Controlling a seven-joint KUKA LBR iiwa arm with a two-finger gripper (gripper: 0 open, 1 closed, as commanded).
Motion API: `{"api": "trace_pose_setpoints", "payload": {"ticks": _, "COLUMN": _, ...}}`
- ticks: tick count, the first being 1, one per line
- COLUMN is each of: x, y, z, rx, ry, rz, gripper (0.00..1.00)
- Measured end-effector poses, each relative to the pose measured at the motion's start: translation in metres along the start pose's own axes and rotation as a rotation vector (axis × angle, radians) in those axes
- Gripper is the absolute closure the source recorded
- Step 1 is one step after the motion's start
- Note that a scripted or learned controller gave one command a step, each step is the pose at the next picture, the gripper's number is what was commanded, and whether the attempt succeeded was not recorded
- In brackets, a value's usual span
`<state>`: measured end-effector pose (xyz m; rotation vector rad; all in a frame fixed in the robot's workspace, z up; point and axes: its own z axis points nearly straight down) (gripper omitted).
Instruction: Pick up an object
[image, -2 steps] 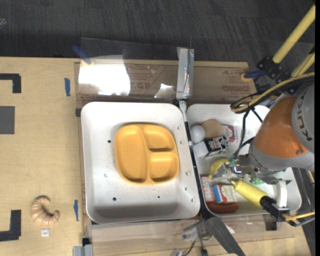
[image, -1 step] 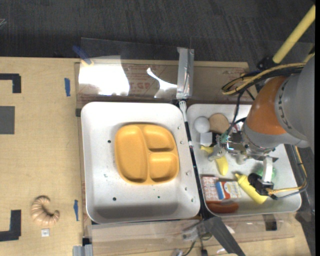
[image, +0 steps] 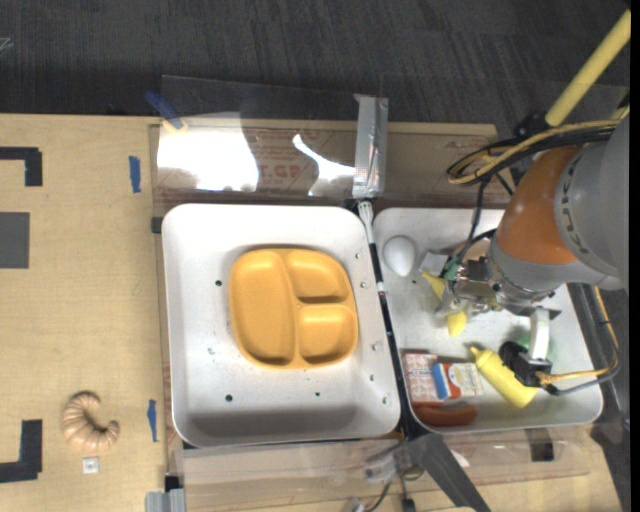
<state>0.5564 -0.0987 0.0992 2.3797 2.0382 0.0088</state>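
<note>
My gripper (image: 462, 292) hangs low over the middle of the right bin (image: 570, 400), under the grey arm with its orange band. A white egg-shaped object (image: 399, 254) lies at the bin's back left, just left of the gripper. A flat red and white packet (image: 441, 381) lies along the front wall. To its right rests a yellow oblong object (image: 499, 376), in front of the gripper. Small yellow bits (image: 455, 322) show right at the gripper's lower edge, and I cannot tell what they are. Nothing is visibly held.
The left bin (image: 190, 300) holds a yellow divided plate (image: 293, 304). A metal divider (image: 371, 150) stands behind the two bins. A tan curled object (image: 88, 420) lies on the bench outside, at the front left.
</note>
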Motion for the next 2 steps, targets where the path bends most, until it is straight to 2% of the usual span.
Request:
{"api": "trace_pose_setpoints", "payload": {"ticks": 1, "x": -0.0001, "y": -0.014, "z": 0.0113, "rx": 0.002, "ry": 0.002, "rz": -0.038, "gripper": 1.0}}
{"api": "trace_pose_setpoints", "payload": {"ticks": 2, "x": 0.0005, "y": -0.0141, "z": 0.0114, "rx": 0.002, "ry": 0.002, "rz": -0.039, "gripper": 0.0}}
